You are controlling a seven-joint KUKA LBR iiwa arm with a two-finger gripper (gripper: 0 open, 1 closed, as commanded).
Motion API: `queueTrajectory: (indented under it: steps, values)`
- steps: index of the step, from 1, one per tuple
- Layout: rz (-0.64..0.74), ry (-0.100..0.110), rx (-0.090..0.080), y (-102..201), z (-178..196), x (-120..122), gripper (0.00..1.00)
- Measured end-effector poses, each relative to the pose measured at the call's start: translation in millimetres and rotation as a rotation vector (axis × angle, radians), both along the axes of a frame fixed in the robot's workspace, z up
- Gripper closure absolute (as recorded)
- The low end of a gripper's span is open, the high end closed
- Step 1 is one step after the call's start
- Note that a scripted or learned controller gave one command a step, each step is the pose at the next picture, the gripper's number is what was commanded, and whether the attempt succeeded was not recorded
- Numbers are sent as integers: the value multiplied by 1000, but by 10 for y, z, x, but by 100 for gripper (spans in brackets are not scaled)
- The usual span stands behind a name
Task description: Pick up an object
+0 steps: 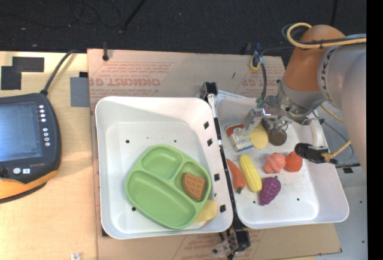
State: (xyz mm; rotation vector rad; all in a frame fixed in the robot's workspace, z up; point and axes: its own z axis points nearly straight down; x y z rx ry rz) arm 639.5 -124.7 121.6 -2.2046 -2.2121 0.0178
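Observation:
My gripper (270,126) reaches down into the back of the right bin (326,208), under the grey arm with its orange band (308,67). Directly under it lie a yellow lemon-like piece (259,138) and a small white box with red print (240,140). Nearer the front of that bin are a yellow corn cob (250,172), purple grapes (269,190), a pink piece (274,162), a red tomato-like piece (293,161) and an orange carrot (237,175). The gripper's body hides what is under its tip.
The left bin (119,121) holds a green divided plate (161,190) with a brown waffle (194,185) on it, and a pale yellow piece (207,211) at its front right corner. A black divider (218,151) separates the bins. A tablet (24,139) lies at far left.

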Motion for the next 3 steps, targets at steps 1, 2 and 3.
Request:
queueTrajectory:
  steps: [1,2,3]
  values:
    - [-6,-15,-4,-256,857,-748,0]
    - [-3,-17,-4,-446,-210,-1032,0]
    - [-10,-10,-1,-463,-154,-1046,100]
